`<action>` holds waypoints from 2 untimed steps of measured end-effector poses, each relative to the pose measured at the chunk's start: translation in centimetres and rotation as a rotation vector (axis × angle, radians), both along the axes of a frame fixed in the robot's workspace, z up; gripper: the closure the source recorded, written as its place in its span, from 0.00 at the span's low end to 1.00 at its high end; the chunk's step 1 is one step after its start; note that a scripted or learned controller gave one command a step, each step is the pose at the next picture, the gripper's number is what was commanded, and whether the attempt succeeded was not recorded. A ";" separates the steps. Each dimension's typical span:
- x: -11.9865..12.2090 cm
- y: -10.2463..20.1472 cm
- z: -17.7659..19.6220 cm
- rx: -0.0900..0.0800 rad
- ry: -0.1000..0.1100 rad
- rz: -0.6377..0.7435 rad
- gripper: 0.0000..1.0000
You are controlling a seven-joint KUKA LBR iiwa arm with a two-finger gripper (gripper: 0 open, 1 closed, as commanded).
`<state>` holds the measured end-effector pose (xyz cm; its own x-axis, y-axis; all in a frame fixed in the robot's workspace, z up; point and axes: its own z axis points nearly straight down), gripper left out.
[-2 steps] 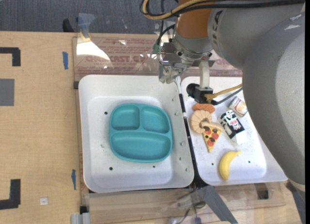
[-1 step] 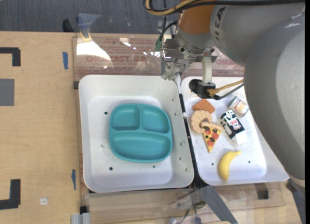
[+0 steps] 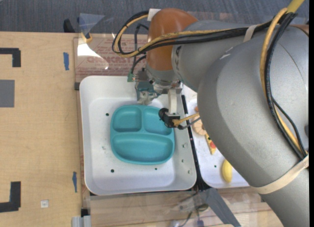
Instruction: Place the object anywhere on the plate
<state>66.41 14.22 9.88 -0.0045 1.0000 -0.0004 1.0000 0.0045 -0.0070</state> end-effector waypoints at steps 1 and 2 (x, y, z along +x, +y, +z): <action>0.5 -2.9 16.4 0.002 -0.020 -0.003 1.00; -6.6 -2.5 0.3 0.001 -0.006 -0.006 1.00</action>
